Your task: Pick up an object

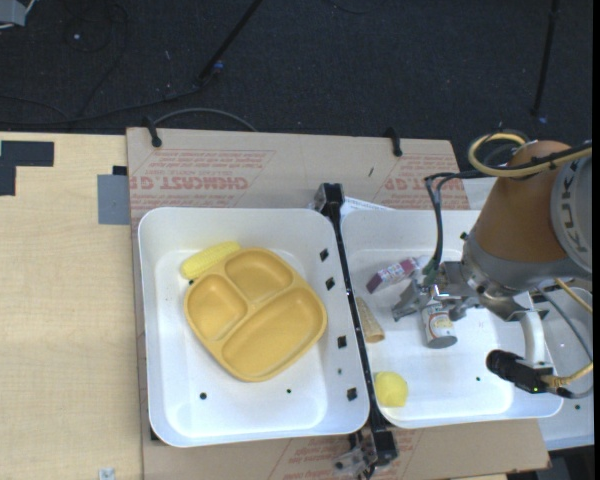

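Observation:
The gripper (pixel 438 320) reaches down into the right bin (pixel 460 408), under the arm's orange band (pixel 520 203). A small grey cylinder-like part sits at its tip, and I cannot make out whether anything is held. Just left of it lies a small purple-and-white tube (pixel 392 272). A yellow ball (pixel 391 389) rests near the bin's front left corner. A tan block (pixel 369 323) leans against the divider.
The left bin (pixel 170 388) holds a yellow three-compartment tray (pixel 255 313) with a yellow corn-like piece (pixel 208 259) at its back left. A black divider (pixel 342 298) separates the bins. Cables hang at the arm's right side.

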Available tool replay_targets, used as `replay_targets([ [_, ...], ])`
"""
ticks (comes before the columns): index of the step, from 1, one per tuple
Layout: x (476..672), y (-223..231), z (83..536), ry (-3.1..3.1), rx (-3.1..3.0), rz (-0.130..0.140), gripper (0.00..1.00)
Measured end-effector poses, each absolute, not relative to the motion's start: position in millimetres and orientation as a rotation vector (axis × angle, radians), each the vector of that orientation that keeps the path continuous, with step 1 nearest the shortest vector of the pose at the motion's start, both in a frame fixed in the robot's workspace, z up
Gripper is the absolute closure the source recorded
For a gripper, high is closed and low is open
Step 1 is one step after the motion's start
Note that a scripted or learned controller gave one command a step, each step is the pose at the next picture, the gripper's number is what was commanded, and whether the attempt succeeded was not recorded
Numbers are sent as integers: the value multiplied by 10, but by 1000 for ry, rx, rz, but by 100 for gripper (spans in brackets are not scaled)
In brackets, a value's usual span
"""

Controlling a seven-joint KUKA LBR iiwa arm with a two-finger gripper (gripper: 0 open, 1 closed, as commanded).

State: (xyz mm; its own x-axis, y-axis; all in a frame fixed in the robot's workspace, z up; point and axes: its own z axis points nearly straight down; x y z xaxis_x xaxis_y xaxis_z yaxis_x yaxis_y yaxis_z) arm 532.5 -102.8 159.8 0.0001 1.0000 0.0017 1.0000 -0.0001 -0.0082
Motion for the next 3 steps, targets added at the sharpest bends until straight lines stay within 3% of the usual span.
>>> replay_targets([
  [1,5382,-1034,1181,-2226,-2226,-10,0],
  [2,5391,-1079,888,-2221,-2233,6,0],
  [3,5377,-1061,979,-2210,-2230,5,100],
])
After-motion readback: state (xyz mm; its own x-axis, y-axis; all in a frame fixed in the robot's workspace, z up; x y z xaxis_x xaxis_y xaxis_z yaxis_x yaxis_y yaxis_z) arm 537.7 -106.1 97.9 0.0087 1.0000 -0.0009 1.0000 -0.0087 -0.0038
